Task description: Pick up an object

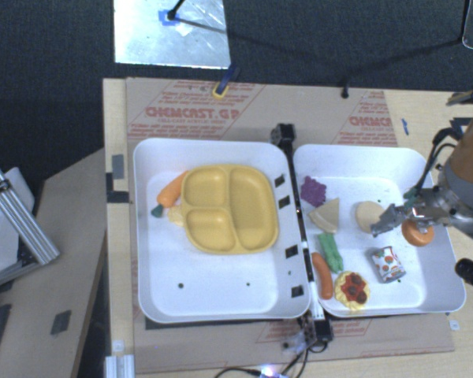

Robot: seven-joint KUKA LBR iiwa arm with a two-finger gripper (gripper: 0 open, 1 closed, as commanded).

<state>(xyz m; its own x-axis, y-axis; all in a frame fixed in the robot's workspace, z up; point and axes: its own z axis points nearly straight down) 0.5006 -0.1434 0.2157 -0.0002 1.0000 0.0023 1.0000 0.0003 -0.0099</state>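
Fingers [382,221] of the gripper [400,217] spread, by the look of them, with nothing pinched between; set low over the right-hand bin [355,154], close above the toys. Farthest left on the surface [114,116], the left-hand bin [146,211], with a yellow divided plate [229,209] in its middle and a carrot [172,189] lying against the plate's left edge. Across the middle divide, a purple bunch of grapes [313,189], a beige wedge [326,215] just below it, then a green piece [329,250], a red sausage [322,276] and a small dish of spaghetti [352,288] along the near-left side. Further right, a pale round lump [367,213] just beside the leftmost fingertip, a small can [387,263] lying nearer the front, and an orange piece [418,233] tucked right under the gripper. Judged as the approach step: nothing lifted yet, likeliest targets the pale lump or the orange piece. Next move, as a guess: settle straight down over one of those two, close firmly, then rise slowly enough to check the hold. Hard to make out: the second fingertip, lost against the grey wrist; whether any finger touches the orange piece; the true shape of that piece, partly covered. Cut off at the right edge: most of the arm [465,183].
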